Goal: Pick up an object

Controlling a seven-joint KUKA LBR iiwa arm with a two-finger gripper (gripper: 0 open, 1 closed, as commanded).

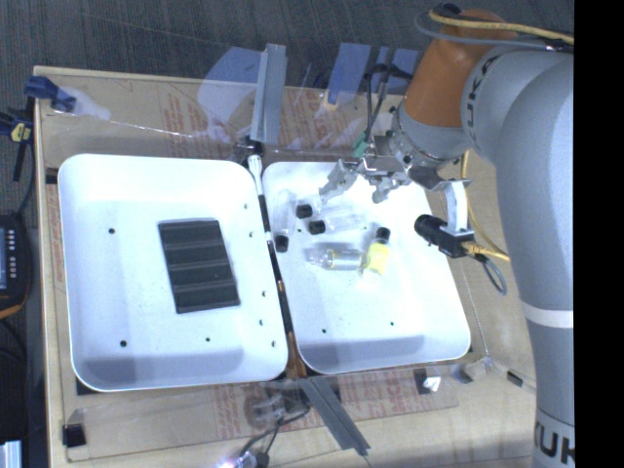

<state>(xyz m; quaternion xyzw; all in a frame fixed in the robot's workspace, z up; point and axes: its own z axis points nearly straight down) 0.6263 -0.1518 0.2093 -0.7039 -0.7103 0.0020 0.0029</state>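
Setting: robotics laboratory, test cell. Evidence: large grey industrial arm with orange band (507, 105); two shallow white plastic bins, left (88, 261) and right (390, 344), side by side on a brown board counter (146, 100); loose cabling (483, 252); dark grey carpet floor (146, 18).

The bench is viewed from above at a slant by one fixed camera. Both bins are framed whole, the left bin (97, 261) lying left of the right bin (429, 330).
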